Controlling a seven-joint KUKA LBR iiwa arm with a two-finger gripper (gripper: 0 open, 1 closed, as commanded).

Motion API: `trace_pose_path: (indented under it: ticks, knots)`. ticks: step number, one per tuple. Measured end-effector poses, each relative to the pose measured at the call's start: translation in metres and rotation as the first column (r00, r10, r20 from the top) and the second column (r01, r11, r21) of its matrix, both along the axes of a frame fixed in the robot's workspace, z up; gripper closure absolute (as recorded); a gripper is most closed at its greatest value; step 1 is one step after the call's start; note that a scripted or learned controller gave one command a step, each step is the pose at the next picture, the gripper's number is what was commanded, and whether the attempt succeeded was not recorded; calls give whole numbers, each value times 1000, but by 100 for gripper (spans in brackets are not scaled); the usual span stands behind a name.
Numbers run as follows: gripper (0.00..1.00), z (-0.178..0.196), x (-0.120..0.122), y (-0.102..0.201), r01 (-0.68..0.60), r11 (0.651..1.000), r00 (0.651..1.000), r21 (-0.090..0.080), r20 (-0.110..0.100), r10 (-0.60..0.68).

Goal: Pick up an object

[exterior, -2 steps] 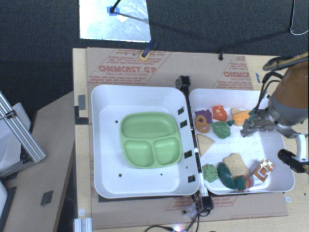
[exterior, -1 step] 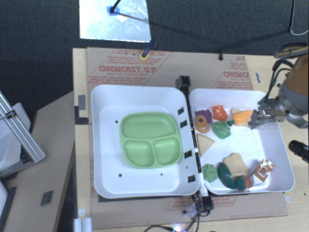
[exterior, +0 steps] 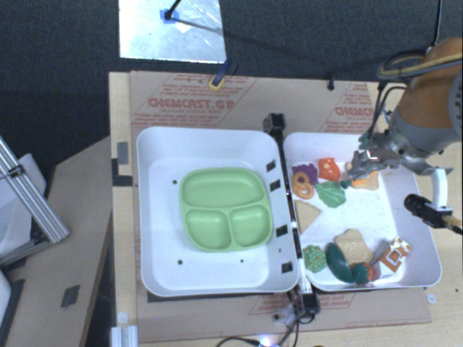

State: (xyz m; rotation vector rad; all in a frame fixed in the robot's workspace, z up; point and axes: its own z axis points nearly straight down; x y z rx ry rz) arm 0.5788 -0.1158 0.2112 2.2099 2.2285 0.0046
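The gripper (exterior: 364,166) is seen low over the back of the right bin (exterior: 419,266), just above a pale orange toy food piece (exterior: 365,181); whether the jaws are spread or pressed together cannot be told. An orange-red piece (exterior: 328,169) and a green leaf (exterior: 332,194) lie close to its left, so a straight descent is advised, centred on the pale piece alone. The jaws should be closed only once both sides are flanked, and a slow lift is best made to check the hold. The left bin (exterior: 155,215) carries a green divided plate (exterior: 224,208).
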Motion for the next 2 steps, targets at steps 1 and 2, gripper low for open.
trace_pose_path:
  ticks: [1, 2]
  knots:
    - [100, 13, 39, 39, -1, 1000, 1000, 1, 2, 1]
    - [100, 7, 66, 94, -2, 1000, 1000, 2, 0, 2]
